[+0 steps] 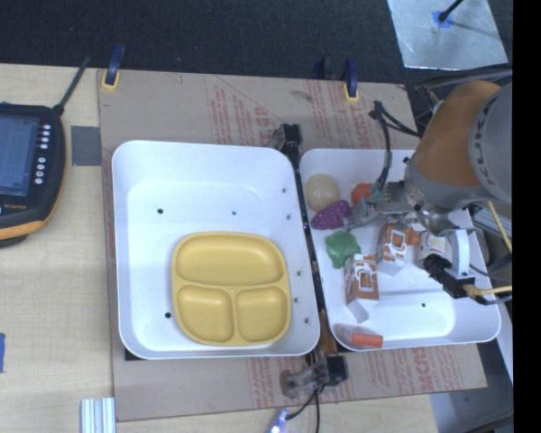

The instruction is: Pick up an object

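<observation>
Clutter lies in the right white bin (487, 332), where I must choose something to lift. Nearest, against the near rim, is a small orange, carrot-like piece (368, 339), hard for my fingers to straddle with the wall just beside it. A little farther stands a white and orange carton (362, 282), tilted, with bare white floor to its right, the best open room in this bin. Just beyond it sits a green lumpy toy (342, 245), close to the left wall. To its right a second white and orange carton (398, 247) lies right under my gripper (406, 228), touching or nearly so; I judge this the thing I am after. Whether my fingers are spread or closed on it I cannot tell, since my own wrist hides them. Farther still are a purple grape-like cluster (330, 215), a pale beige round ball (322, 190) and a small red-orange piece (362, 192), crowded at the far left corner, poor ground for a clean approach. My arm's grey and orange body covers the far right part of the bin. The left white bin (135, 242) holds only a yellow, three-compartment plastic plate (231, 289), flat and wide, awkward to pinch.
</observation>
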